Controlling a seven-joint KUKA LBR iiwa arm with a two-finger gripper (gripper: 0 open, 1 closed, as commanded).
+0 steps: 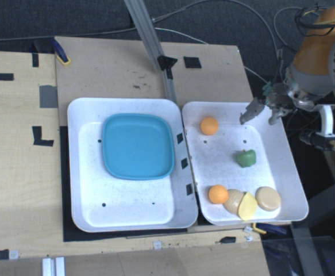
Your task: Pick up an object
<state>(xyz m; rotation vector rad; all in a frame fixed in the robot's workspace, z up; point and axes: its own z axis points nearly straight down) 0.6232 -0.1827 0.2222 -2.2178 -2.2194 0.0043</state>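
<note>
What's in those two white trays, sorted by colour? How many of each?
Blue: 1, the plate in the left bin
Orange: 2, the upper ball and the lower ball in the right bin
Green: 1, the green piece
Yellow: 1, the yellow piece
Tan: 2, the round tan piece and the small tan piece
Total: 7

Even, soft overhead light with faint shadows, mild glare on the white bins (78, 154), slightly soft focus throughout
</note>
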